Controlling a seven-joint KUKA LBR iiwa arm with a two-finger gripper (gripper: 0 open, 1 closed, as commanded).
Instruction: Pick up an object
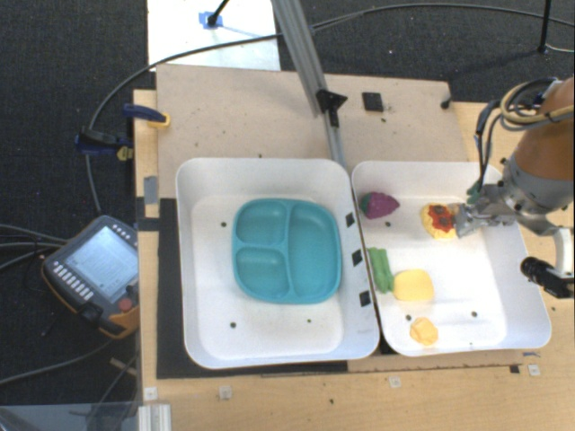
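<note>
Pincer [460, 220] beside red-yellow toy [437, 220]

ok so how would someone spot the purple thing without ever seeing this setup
Look at the right-hand bin of the two white ones. The purple toy lies in its far-left corner, close to the wall shared with the left bin. It is the only purple item there; its neighbours are green, yellow or red.

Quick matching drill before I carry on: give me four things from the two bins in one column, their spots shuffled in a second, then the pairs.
Things:
1. teal divided plate
2. purple toy
3. green toy
4. small orange toy

Places:
A. near front edge of the right bin
B. middle of the left bin
C. right bin's back left corner
D. along the right bin's left wall

Pairs: 1-B, 2-C, 3-D, 4-A
</note>
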